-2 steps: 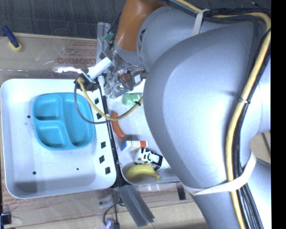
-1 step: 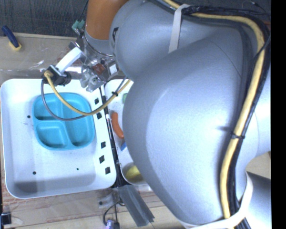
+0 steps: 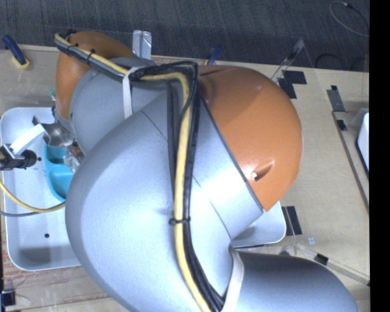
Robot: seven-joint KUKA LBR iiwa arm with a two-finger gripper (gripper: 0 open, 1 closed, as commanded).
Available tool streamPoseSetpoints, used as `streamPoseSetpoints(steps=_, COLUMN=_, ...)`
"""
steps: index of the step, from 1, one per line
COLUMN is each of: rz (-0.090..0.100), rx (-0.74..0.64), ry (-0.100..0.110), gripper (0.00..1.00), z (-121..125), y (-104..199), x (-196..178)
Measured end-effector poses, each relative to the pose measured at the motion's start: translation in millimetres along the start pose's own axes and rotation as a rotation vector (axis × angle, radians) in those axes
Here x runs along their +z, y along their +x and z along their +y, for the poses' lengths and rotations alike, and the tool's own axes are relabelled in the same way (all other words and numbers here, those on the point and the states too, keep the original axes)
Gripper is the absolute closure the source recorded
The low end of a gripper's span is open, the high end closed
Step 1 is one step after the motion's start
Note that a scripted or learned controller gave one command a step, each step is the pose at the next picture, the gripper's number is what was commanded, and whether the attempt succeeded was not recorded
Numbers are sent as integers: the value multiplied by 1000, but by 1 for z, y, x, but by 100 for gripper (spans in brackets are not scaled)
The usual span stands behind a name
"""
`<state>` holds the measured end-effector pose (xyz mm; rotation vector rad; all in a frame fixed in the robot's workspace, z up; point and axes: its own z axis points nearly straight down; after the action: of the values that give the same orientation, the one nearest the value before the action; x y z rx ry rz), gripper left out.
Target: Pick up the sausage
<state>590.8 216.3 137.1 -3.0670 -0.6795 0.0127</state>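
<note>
Beyond the wooden bench [image 3: 325, 148] and white bin [image 3: 26, 252] lies dark carpet [image 3: 201, 12].

1 arm [image 3: 182, 194] reaches across the bench [image 3: 325, 148], grey, with 2 orange parts: 1 dome [image 3: 253, 135] near the bench's middle and 1 band [image 3: 75, 60] toward its far left corner. 1 bundle of cables [image 3: 182, 161], black and yellow, runs along the arm. 2 white bins show in part: 1 bin [image 3: 16, 174] at the bench's left edge and 1 bin corner [image 3: 270, 229] toward the near edge. 1 blue object [image 3: 58, 171] lies in the left bin by its right wall. 1 blue clamp [image 3: 16, 52] sits at the bench's far left corner.
</note>
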Motion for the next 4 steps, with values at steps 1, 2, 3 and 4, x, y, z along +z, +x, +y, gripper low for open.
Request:
streamPoseSetpoints(steps=1, rz=1, rx=-265, ry=2, gripper=100, z=53, y=-1, x=-115)
streamPoseSetpoints(steps=2, rz=-3, rx=-196, ry=2, gripper=100, z=42, y=-8, x=-53)
streamPoseSetpoints(steps=3, rz=-4, rx=-182, ry=3, gripper=100, z=54, y=-25, x=-57)
streamPoseSetpoints(steps=4, rz=4, rx=142, ry=-1, gripper=100, z=32, y=0, x=-122)
